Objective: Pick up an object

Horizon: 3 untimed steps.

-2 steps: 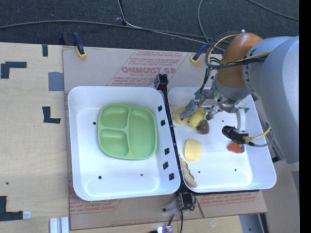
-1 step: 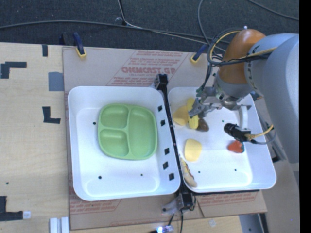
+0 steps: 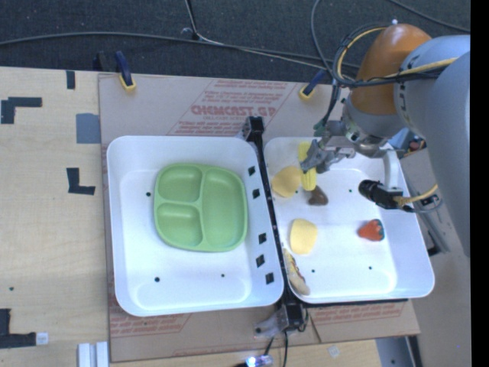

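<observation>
Two shallow white bins sit side by side on the worktop. The left bin (image 3: 114, 205) holds a green divided plate (image 3: 202, 207). The right bin (image 3: 416, 277) holds the loose items.

Task status: not complete, as judged from this view. No item is visibly lifted clear of the bin floor, and no item can be confirmed in the hand (image 3: 317, 159). The pick and the lift remain to be done.

Item positions, right bin:
- Small yellow piece (image 3: 309, 179): directly under the hand, possibly touching it. It is the likely target.
- Pale yellow round piece (image 3: 287, 182): just beside the small yellow piece, toward the divider.
- Brown piece (image 3: 317, 198): just in front of the small yellow piece.
- Yellow lemon-like piece (image 3: 303, 236): nearer the front, apart from the others.
- Red strawberry-like piece (image 3: 371, 230): well apart, toward the right wall.
- Tan piece (image 3: 296, 277): against the front left corner.

Arm pose: the arm reaches in from the right, wrist bent downward, hand low over the rear left part of the right bin. Whether the hand is open or closed cannot be told from this angle.
</observation>
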Available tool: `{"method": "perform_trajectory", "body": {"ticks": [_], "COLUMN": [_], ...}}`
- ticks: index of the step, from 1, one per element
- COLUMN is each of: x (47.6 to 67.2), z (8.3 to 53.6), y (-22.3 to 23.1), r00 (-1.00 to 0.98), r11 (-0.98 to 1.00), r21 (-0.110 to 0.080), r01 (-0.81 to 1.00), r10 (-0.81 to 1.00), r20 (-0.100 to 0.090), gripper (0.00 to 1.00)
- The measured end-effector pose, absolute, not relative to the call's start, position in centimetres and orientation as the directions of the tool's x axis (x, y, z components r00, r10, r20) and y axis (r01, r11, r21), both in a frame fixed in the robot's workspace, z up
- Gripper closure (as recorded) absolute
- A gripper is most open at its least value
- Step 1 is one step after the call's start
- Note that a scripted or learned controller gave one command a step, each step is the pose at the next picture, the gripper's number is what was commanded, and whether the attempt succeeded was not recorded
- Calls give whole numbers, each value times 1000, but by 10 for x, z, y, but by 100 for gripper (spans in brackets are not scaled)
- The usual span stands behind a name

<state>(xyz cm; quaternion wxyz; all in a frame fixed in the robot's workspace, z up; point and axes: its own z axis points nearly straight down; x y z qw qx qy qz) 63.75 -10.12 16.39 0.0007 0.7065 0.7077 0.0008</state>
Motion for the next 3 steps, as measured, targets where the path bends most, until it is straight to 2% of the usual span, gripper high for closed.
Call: {"method": "perform_trajectory", "body": {"ticks": [2, 3], "x": [639, 632], "z": [273, 255], "y": [-107, -59], "r00": [-1, -4], "r11": [1, 4], "r21": [3, -2], "r01": [1000, 1000], "r10": [1000, 1000], "r20": [-1, 0], "gripper": [100, 100]}}
